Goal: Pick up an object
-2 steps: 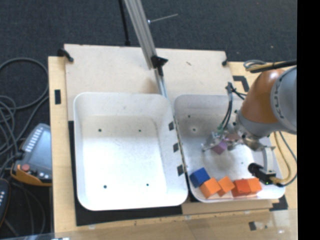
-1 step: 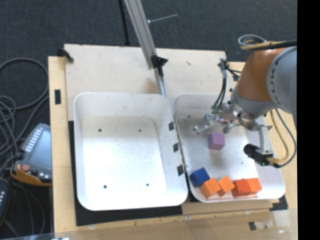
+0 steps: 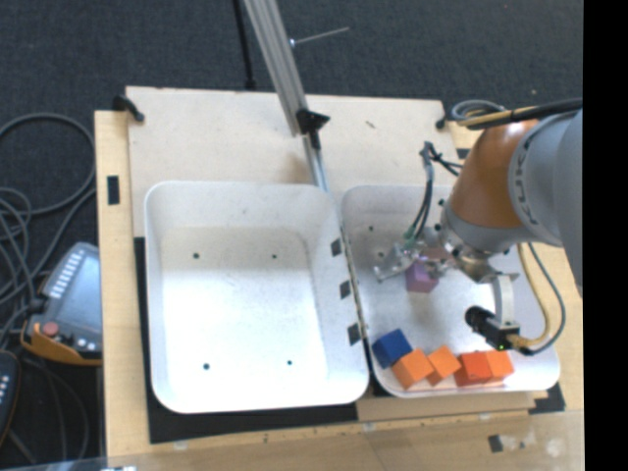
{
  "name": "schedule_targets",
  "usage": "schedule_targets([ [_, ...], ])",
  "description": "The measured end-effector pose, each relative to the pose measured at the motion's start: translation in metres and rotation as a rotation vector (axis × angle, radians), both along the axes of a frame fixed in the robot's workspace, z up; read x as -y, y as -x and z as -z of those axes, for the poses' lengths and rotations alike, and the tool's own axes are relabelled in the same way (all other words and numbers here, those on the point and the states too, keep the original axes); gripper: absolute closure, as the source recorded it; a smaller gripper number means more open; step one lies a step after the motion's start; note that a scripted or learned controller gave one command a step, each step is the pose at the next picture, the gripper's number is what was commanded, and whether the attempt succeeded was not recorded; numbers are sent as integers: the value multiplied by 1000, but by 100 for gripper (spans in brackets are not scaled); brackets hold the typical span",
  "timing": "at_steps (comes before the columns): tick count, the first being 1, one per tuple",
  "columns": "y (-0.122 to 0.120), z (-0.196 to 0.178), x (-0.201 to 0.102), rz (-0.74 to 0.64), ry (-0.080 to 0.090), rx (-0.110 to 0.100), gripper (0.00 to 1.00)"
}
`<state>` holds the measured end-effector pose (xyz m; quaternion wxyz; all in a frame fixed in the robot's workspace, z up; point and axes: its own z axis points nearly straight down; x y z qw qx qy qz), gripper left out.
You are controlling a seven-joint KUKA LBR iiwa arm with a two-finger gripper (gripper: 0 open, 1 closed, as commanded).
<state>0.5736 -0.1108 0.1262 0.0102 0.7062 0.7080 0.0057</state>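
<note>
Right white bin [image 3: 373, 214] holds purple block [image 3: 421, 279], blue cube [image 3: 392, 345], orange blocks [image 3: 456, 365].

Arm [image 3: 520, 180] enters from the right, grey link leading to the orange band, wrist bent down over the right bin. Gripper [image 3: 420, 266] points toward the left, low in the bin. A purple block sits at its fingertips; grasp not confirmed.

Single fixed camera, high above the worktop [image 3: 245, 126], looking down at a slant from the near side. Both white bins sit mid-frame: left bin [image 3: 167, 292], right bin [image 3: 368, 214]. Arm [image 3: 510, 184] enters from the right. Distant enough to take in surrounding floor [image 3: 98, 27] and cables [image 3: 29, 165] at left.
</note>
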Motion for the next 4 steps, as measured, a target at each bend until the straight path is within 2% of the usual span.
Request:
schedule_targets([
  [1,1,2,0,3,1,-1,0],
  [2,-4,-75,-94,-8,-9,-13,0],
  [3,-9,-75,-108,-2,-6,-21,0],
  [4,-2,-71,-64,7,-3,-22,0],
])
